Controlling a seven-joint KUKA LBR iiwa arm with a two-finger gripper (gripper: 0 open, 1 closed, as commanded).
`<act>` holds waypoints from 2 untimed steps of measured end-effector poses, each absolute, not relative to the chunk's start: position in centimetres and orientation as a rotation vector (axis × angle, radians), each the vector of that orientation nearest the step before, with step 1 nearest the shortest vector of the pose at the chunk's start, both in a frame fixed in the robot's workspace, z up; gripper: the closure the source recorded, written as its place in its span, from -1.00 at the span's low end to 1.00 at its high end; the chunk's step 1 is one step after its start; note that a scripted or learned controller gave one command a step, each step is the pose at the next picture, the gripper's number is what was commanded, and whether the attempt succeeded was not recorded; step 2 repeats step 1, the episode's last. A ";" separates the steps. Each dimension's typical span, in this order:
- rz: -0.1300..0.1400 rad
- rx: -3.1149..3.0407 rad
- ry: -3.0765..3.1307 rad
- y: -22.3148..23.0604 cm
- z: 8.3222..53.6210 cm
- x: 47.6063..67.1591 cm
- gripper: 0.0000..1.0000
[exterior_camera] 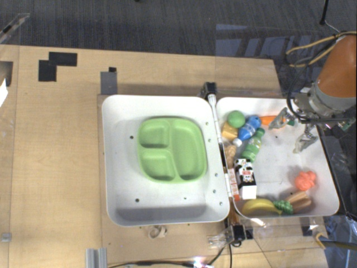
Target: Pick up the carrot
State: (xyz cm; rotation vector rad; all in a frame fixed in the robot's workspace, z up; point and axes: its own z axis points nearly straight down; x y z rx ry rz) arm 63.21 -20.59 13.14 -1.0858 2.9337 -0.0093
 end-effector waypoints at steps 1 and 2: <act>-0.011 -1.131 2.913 -20.5 15.6 67.3 -1.00; -0.011 -1.131 2.913 -20.5 15.6 67.3 -1.00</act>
